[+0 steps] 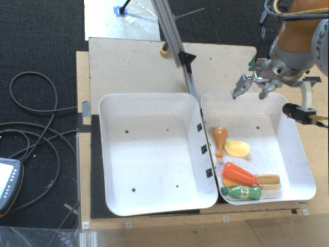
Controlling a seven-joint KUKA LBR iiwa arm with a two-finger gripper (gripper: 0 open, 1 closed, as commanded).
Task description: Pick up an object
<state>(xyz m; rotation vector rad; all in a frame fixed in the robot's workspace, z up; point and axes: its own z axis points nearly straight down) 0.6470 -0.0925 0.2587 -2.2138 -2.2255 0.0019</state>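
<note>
The hand (252, 89) hangs above the far rim of the right bin (295, 138), toward that bin's far edge, with its two fingers spread apart and nothing between them. One fingertip points down on the left at the bin's far rim, the other sits to its right.

All the objects lie in the near half of the right bin, well apart from the hand. A toy drumstick (220, 139) lies by the bin's left wall, thin end toward the near edge. Just beside it, to the right, rests a pale yellow rounded piece (237, 148), the two touching or nearly so. Nearer the bin's front edge, an orange carrot (239, 174) lies at a slant, with a tan bread-like piece (270, 179) to its right. A green bottle (241, 192) lies on its side along the front wall, just below the carrot.

The left bin (110, 153) sits beside the right one on the counter (133, 66).
</note>
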